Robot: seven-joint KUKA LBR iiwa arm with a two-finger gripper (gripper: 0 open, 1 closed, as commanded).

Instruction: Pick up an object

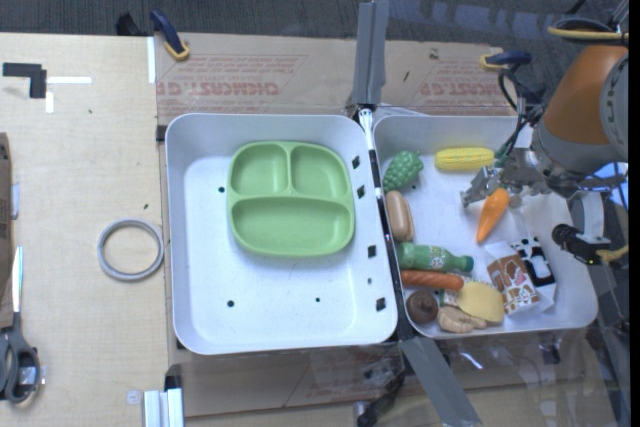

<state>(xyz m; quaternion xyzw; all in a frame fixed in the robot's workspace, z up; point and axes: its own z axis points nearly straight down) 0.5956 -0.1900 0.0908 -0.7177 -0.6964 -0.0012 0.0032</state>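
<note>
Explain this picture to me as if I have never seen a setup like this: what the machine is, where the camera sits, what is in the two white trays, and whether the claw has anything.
One fixed camera looks down at a slant on a bench. The machine on the right is a robot arm, grey with an orange band, ending in a two-finger claw.

The left bin holds a green divided plate. The right bin holds toy food: a corn cob, broccoli, a hot dog, a green bottle and more.

The claw sits at the top of an orange carrot, which hangs tilted below it. It looks gripped, though I cannot be sure.

A tape ring and scissors lie on the bench at left.
</note>
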